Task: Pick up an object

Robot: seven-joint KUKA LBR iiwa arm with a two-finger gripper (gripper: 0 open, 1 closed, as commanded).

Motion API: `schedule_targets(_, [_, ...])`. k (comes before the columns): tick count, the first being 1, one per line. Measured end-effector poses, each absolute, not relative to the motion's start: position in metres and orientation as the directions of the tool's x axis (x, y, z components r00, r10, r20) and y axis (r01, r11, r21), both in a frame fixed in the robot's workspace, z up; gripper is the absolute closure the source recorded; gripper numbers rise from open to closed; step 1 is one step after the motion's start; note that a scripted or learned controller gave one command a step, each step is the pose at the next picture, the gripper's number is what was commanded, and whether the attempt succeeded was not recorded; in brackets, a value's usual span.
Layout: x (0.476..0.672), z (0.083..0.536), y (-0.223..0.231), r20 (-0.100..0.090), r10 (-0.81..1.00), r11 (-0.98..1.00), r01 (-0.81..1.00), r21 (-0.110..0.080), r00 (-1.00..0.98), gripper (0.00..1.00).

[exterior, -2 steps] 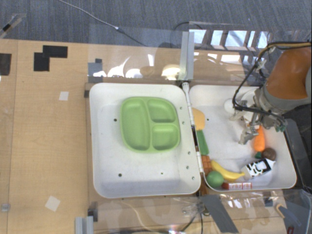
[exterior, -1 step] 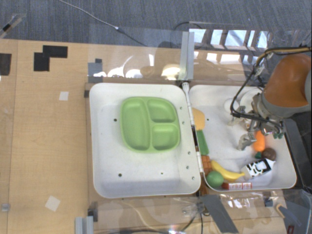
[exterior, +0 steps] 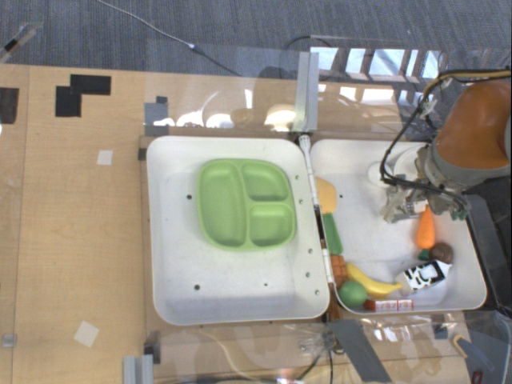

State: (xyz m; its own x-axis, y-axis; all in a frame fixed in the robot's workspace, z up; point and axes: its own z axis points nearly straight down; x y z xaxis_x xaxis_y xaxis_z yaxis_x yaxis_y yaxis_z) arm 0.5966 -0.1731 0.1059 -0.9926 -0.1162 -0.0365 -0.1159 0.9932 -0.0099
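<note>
Carrot (exterior: 426,229) was our likeliest target, lying in the right bin (exterior: 352,174) with its long axis running nearly up and down the camera view, thick end toward the near wall. We had the gripper (exterior: 402,207) low over that bin, and the carrot sat just beside it, on the arm's side and a touch nearer the camera. Whether the jaws were apart or together we couldn't tell; the wrist blurred them. Nothing visibly sat between them. We judged a short sideways shift would do it. Banana (exterior: 374,282) and the cow-patterned toy (exterior: 425,276) waited farther forward.
</note>
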Motion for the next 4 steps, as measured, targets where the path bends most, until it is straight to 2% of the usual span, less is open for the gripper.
schedule_targets(1, [0.577, 0.123, -0.206, -0.009, -0.432, 0.902, -0.432, -0.007, -0.902, 1.00])
schedule_targets(2, [0.623, 0.149, -0.204, -0.008, -0.803, 0.596, -0.803, -0.011, -0.596, 1.00])
schedule_targets(3, [0.622, 0.148, -0.204, -0.008, -0.802, 0.597, -0.802, -0.009, -0.597, 0.00])
schedule_targets(4, [0.580, 0.091, -0.197, -0.016, -0.852, 0.523, -0.852, -0.012, -0.523, 0.00])
